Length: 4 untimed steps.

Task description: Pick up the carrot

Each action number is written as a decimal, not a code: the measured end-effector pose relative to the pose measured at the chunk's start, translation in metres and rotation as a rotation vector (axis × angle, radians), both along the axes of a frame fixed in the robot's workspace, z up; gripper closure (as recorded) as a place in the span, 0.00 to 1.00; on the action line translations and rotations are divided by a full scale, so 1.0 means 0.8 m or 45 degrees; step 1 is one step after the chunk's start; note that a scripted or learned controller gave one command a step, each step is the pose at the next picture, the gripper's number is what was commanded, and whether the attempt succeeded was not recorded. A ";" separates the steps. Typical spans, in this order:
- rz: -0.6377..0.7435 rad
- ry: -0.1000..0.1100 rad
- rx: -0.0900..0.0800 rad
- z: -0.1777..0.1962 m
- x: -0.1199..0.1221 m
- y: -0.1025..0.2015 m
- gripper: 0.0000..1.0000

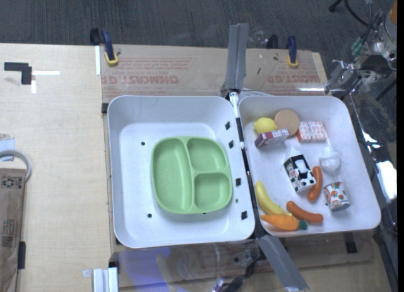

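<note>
Carrot (281, 222) at right bin's (366, 158) front edge, banana (267, 200) touching behind, sausage (305, 212) alongside, gripper state untellable

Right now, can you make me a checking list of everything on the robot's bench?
Surface: pale wooden bench with two white bins side by side, left bin and right bin.
Job's thing: carrot lies at the near edge of the right bin, beside the banana.
Clutter: green divided plate in the left bin; in the right bin a lemon, round tan disc, small boxes, black-and-white carton, two sausages, small can.
Gripper: arm parts at the upper right; too unclear to judge the fingers.
Cables: dark cables by the arm, upper right.
Surroundings: cardboard sheet clamped behind the bins; dark floor beyond.
</note>
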State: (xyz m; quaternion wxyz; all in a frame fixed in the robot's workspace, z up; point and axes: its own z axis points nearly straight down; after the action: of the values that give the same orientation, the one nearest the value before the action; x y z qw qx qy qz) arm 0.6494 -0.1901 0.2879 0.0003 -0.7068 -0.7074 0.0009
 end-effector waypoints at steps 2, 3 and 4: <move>-0.181 0.003 0.002 -0.247 -0.170 0.086 0.00; -0.427 0.001 -0.001 -0.078 -0.214 0.163 0.00; -0.222 0.005 0.000 -0.122 -0.216 0.207 0.00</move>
State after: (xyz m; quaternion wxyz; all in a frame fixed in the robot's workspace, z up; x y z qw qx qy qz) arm 0.4767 -0.0241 0.1900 0.0019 -0.7658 -0.6431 0.0024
